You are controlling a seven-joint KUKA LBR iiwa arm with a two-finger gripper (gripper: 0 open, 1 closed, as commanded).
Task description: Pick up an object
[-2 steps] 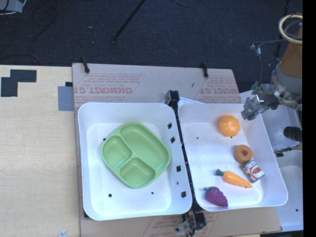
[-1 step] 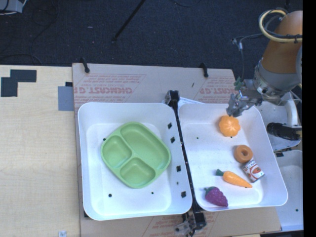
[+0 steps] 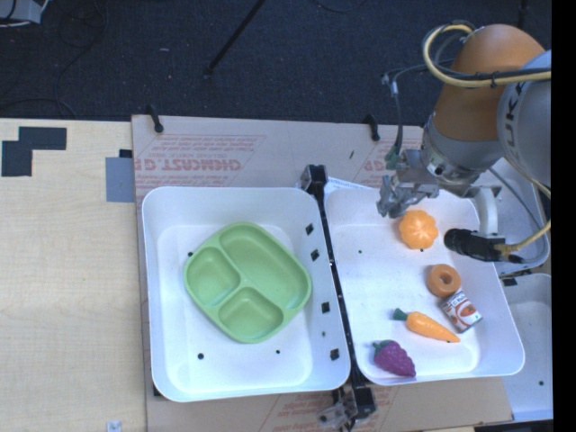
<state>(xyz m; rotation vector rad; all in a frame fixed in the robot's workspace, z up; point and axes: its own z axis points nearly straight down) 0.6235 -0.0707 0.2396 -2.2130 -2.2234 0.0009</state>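
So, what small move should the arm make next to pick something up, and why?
Probably a short shift toward the orange fruit, then a descent onto it. The gripper sits at the far end of the right bin, just beside that fruit and apart from it, holding nothing visible. The doughnut, can, carrot and grapes lie farther away.

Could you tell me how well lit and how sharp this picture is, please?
Camera view: even, soft lighting; the white right-hand bin looks bright but keeps detail; the small orange carrot and green divided plastic plate are fairly sharp; the dark floor beyond the bench is dim.
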